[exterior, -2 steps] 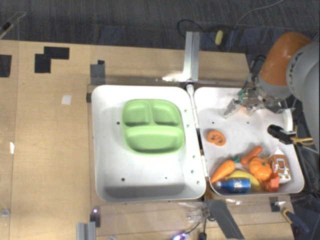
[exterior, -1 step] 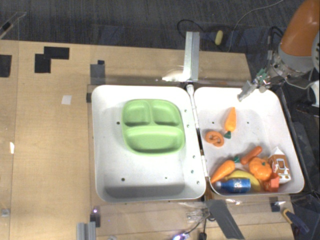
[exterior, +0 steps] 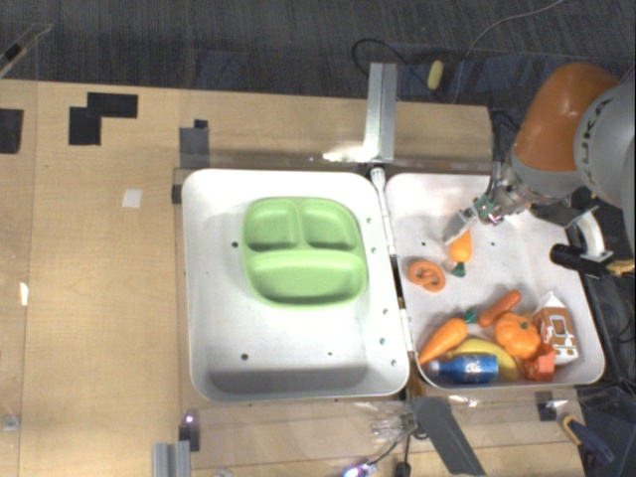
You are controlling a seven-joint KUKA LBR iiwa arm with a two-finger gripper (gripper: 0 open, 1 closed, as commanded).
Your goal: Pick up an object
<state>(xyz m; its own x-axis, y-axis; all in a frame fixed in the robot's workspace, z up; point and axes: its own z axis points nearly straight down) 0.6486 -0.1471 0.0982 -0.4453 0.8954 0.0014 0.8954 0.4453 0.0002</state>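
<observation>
Gripper [exterior: 487, 210] low over right bin [exterior: 427, 192], near bin's back wall. Finger gap too small to read; grasp state cannot be told, nothing seen between them. Nearest thing: small orange piece [exterior: 460, 247], touching or just off gripper tip, on side toward bin's front and green tray [exterior: 301, 249]. Its long axis runs roughly back-to-front. Pretzel [exterior: 427, 275] further that way. Carrot [exterior: 443, 338], bottle [exterior: 465, 369], orange [exterior: 516, 338] heaped at bin's front wall, well apart from gripper.

Even overhead light brightens my bench; the white bins [exterior: 288, 381] glare slightly, with soft shadow inside the left bin's near wall. The far floor stays dim, detail slightly soft.
</observation>
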